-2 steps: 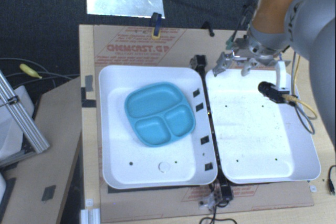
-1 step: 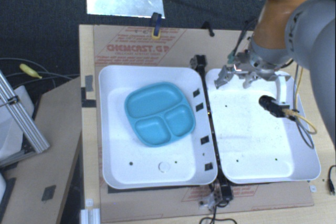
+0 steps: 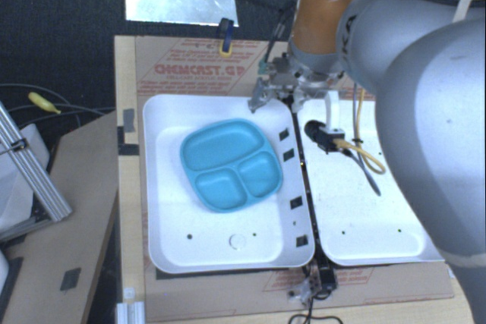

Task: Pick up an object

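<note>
Plastic tray (image 3: pixel 231 165), blue with 3 compartments, is lying in the left bin (image 3: pixel 163 186); you're judging it light, stiff, slippery, so take its rim. Gripper (image 3: pixel 292 91) is hovering beyond; its state is unreadable.

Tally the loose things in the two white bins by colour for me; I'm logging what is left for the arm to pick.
Blue: 1, the divided plate in the left bin.
Other colours: 0 that I can make out; the arm hides part of the right bin.
Total: 1.
</note>
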### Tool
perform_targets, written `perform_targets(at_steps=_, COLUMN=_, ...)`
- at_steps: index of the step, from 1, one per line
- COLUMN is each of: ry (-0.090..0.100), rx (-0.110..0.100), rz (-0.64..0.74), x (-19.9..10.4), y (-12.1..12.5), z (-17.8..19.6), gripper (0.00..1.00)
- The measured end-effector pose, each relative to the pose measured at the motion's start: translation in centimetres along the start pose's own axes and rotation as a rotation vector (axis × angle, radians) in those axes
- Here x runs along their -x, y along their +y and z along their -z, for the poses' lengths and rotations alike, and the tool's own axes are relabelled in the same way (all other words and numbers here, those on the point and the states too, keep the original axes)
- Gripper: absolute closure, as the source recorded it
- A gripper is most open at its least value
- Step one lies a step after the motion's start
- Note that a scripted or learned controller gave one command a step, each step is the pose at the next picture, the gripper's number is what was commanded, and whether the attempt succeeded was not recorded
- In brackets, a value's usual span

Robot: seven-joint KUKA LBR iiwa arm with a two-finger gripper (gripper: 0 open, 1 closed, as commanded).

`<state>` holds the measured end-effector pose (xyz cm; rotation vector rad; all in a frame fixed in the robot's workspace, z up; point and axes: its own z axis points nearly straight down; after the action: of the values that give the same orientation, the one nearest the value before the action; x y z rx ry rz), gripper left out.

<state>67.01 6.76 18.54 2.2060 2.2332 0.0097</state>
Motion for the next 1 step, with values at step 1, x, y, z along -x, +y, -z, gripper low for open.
perform_targets(at_steps=1, ry=-0.001, rx=0.000, rz=-0.006, x=0.64, y=-0.03, z=1.06, gripper=1.00)
